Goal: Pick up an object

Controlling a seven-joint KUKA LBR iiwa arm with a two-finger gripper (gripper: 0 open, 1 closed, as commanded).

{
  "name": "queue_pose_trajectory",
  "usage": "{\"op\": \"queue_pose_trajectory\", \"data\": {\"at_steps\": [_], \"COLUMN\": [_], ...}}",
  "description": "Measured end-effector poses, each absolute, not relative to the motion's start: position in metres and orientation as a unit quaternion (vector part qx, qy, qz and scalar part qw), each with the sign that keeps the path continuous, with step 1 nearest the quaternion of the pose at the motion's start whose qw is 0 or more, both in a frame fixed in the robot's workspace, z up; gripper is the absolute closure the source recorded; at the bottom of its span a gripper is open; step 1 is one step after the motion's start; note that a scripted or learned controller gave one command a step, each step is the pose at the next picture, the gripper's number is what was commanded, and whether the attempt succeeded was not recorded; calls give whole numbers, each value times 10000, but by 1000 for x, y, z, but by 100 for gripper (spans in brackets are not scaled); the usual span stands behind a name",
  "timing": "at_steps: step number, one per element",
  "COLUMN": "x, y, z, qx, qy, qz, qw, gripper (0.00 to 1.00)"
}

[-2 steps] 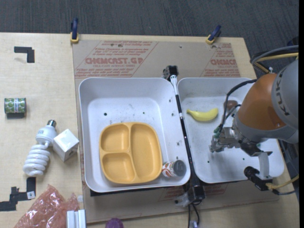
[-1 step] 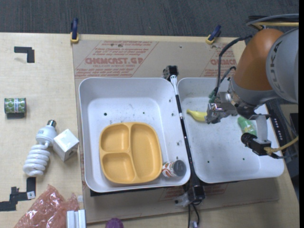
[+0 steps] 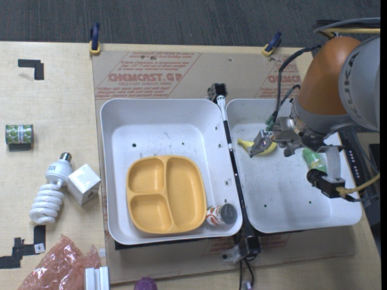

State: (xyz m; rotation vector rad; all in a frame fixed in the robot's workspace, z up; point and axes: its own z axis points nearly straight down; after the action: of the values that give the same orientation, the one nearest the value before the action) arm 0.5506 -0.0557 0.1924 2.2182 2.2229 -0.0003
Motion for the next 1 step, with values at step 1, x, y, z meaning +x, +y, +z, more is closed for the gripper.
{"op": "queue_pose_trajectory", "data": {"at_steps": [1], "x": [601], "y": [-97], "z": [92], "qx": [7069], "qy": [7073], "qz": [-4], "qw": [6], "gripper": [0]}}
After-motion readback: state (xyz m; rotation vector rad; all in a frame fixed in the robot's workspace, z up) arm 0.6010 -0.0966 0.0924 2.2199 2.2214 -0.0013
